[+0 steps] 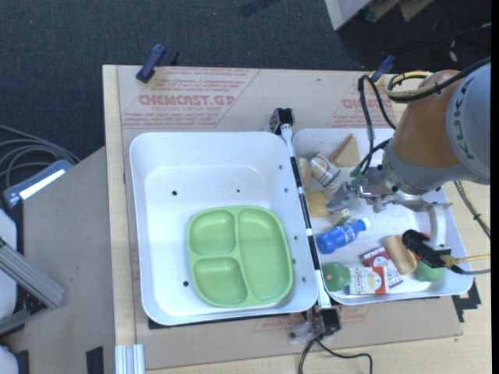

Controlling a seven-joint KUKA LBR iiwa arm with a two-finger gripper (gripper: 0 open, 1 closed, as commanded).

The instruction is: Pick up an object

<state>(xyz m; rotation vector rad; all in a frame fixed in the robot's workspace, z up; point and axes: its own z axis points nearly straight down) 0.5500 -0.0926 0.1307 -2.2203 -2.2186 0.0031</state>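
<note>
The upper right portion of the right bin (460,287) is covered by the arm (437,131), the arm is cut off by the right picture edge, and the pincer (348,195) is too blurred for its finger position to be determined.

left bin (156,170): smooth white plastic, faint sheen | green divided tray (238,254) inside it: matt plastic | right bin (452,287): same glossy white plastic | blue bottle (340,235) right of tray: shiny plastic | bench top (195,96) behind tray: printed brown cardboard, matt
</note>
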